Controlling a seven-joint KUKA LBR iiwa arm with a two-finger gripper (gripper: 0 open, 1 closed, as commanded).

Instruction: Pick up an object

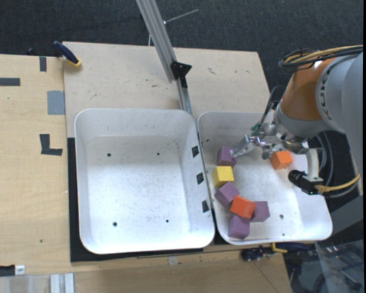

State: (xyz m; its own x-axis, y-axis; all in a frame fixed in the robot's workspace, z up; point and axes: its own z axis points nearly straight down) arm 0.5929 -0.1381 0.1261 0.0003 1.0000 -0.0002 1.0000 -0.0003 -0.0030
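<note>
The right bin holds several foam blocks. A purple block lies near its left wall, with a yellow cube just below it. Further down sit another purple block, an orange block and two more purple blocks. A separate orange cube lies to the right, directly under the wrist. My gripper hangs low over the upper part of this bin, between the top purple block and the orange cube. I cannot tell whether it touches either one.
The left bin stands beside the right one. A slanted metal rail crosses the bench behind the bins. A blue and yellow clamp lies at the far left. Black cables hang by the right bin's edge.
</note>
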